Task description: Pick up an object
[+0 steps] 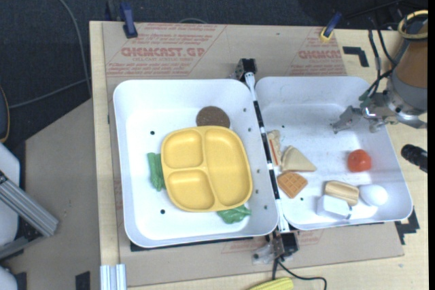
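Observation:
My gripper [355,116] hangs over the upper right part of the right bin [306,95], on a grey arm with an orange band that comes in from the right. Nothing shows in its grasp. Below it in that bin lie a red tomato [359,160], a bread roll [341,191], a white egg [374,195] and a white block [334,206]. Nearer the bin's left wall are a sandwich wedge [296,159], a waffle square [291,184] and a sandwich slice [274,144]. The tomato sits about a hand's width below the gripper.
The left bin [132,105] holds a yellow divided tray [205,168], a brown patty [213,117] behind it, and green lettuce pieces at its left [156,171] and front [234,214]. Clamps [127,18] and black cables sit along the bench's back edge.

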You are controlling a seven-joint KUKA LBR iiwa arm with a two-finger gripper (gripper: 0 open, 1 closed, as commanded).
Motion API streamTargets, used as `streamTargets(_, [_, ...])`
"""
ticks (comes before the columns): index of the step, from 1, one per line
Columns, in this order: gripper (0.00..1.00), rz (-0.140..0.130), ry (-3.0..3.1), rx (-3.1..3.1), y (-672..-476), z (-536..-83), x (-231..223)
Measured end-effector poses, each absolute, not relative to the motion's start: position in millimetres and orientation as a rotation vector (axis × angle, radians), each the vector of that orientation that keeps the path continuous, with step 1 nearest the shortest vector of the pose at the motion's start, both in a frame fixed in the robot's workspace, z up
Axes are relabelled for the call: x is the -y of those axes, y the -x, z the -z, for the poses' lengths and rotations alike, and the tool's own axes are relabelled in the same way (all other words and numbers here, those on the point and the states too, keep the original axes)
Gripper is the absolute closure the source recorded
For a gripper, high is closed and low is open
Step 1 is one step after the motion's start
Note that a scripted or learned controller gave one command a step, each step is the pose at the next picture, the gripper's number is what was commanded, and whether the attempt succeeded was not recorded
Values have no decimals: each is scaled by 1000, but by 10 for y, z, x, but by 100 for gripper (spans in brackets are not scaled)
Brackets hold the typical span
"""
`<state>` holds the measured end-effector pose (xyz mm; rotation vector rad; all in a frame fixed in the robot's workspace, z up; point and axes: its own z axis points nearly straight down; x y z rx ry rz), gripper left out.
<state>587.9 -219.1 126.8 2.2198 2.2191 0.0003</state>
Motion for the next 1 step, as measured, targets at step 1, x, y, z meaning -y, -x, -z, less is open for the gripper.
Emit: streamTargets(1, [0, -2, -2225, -2227, -5412, -836, 2154])
